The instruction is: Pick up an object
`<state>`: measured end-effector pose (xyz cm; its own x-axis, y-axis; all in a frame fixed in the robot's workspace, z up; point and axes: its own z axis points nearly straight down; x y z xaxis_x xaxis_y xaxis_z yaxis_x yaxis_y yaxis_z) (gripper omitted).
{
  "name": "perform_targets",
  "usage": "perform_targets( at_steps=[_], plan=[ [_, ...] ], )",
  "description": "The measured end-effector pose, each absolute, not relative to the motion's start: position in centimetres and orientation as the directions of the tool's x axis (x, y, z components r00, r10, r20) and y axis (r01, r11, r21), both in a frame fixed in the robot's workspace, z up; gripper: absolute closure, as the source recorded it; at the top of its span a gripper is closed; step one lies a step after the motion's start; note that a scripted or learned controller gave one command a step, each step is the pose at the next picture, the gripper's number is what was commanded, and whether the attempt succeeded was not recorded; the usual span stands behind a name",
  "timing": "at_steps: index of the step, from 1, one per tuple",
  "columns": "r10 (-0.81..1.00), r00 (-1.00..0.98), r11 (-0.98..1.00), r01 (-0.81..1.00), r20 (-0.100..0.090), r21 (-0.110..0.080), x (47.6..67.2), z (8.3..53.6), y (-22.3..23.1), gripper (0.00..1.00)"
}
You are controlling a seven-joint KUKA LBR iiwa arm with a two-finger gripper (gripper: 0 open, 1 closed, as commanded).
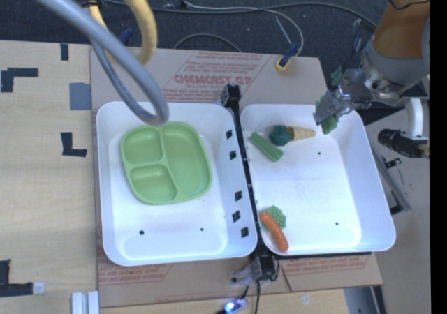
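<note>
My gripper [327, 118] hangs over the far right corner of the right bin [363, 166], just right of a small cone-shaped toy with a teal top [290, 134]. A green stick-like piece [265, 146] lies to the left of that toy. Near the front of the same bin an orange carrot with a green leafy top [274, 228] rests by the divider. Nothing shows between the fingers, and their spread is too small and dark to read.
A green divided plate [165, 162] sits in the left bin [115, 236]. Grey and yellow hoses [119, 40] cross above the left bin's far corner. A black clip strip [239, 173] runs between the bins. Cables lie beyond the bench.
</note>
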<state>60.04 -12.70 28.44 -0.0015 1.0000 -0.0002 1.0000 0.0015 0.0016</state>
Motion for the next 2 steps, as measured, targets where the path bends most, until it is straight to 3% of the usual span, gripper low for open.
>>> perform_targets(
  at_steps=[2],
  plan=[
    [1.0, -0.006, 0.006, 1.0, 0.001, -0.004, 55.5, 26.9, -2.8, 1.0]
  ],
)
